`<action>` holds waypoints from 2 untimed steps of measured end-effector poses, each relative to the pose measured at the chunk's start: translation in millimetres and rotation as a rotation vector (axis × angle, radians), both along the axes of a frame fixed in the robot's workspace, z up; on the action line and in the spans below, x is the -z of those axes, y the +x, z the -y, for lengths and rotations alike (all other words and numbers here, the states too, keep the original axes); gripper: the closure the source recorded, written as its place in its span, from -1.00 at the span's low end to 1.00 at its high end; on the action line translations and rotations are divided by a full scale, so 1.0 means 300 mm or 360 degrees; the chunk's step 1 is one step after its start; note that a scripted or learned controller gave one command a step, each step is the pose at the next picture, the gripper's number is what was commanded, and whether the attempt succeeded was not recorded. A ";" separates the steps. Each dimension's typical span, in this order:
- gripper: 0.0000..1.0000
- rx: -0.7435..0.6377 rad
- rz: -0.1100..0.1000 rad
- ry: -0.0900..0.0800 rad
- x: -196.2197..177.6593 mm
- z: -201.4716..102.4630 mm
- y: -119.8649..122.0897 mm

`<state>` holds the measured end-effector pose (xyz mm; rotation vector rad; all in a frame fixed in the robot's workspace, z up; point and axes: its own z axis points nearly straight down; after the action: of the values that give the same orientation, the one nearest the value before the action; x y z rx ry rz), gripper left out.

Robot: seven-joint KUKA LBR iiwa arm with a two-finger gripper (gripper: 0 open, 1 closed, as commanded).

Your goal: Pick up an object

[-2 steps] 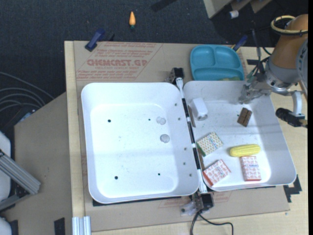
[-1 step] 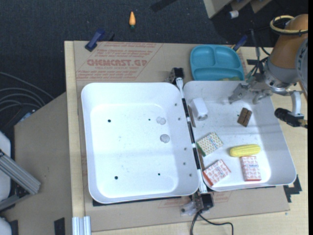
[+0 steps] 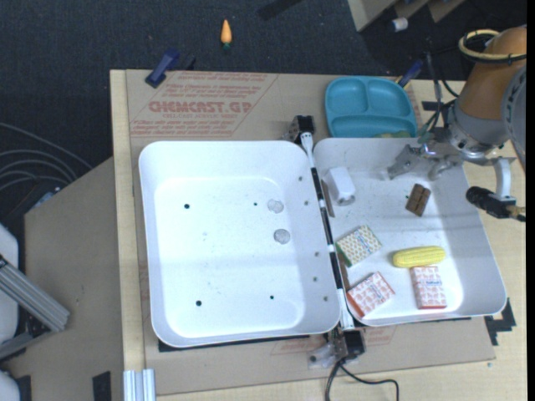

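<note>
My gripper [image 3: 415, 168] hangs over the far part of the right bin [image 3: 476, 249], its fingers spread open with nothing between them. A small brown block [image 3: 417, 199] lies just in front of it, apart from the fingers. Further left sits a white block [image 3: 340, 184], near the bin's left wall. Toward the front lie a patterned box [image 3: 359, 245], a yellow corn cob [image 3: 418, 257] and two red-and-white boxes [image 3: 370, 293] [image 3: 428, 286].
The left bin [image 3: 167, 224] holds two small round grey discs [image 3: 278, 221]. A teal divided tray [image 3: 370, 107] lies behind the right bin. A blue clip [image 3: 161, 69] rests at the board's far edge, and an orange bit [image 3: 226, 32] lies on the floor beyond.
</note>
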<state>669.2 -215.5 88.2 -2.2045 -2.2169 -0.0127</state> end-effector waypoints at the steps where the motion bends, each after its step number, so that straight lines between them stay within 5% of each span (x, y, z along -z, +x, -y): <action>1: -1.00 -0.0001 -0.0003 0.0000 0.007 -0.001 -0.002; 2: -1.00 -0.0001 -0.0004 0.0000 0.007 -0.001 -0.003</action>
<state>668.4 -215.1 86.2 -2.2027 -2.2162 -0.0104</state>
